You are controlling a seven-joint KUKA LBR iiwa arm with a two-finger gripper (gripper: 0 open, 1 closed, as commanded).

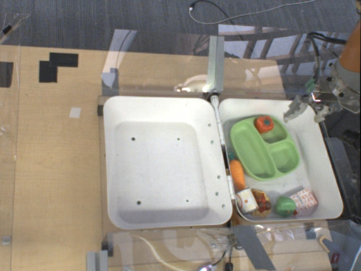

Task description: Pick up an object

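Choosing a target in the right bin

Our hand (pixel 307 107) hovered spread and released, holding nothing, over the right bin's (pixel 333 179) far right corner. The objects lay apart from it: a red piece (pixel 264 123) in the green tray (pixel 265 150), a carrot (pixel 238 174), and a green ball (pixel 285 206) beside a small box (pixel 304 198). We judged the red piece nearest; centring above it before descending seemed wise.

Two shallow white bins sit side by side on a wooden bench (pixel 51 168). The left bin (pixel 161 162) has small dark holes in its floor. A metal post (pixel 216 64) stands behind them, and a black cable (pixel 248 13) lies on the grey floor.
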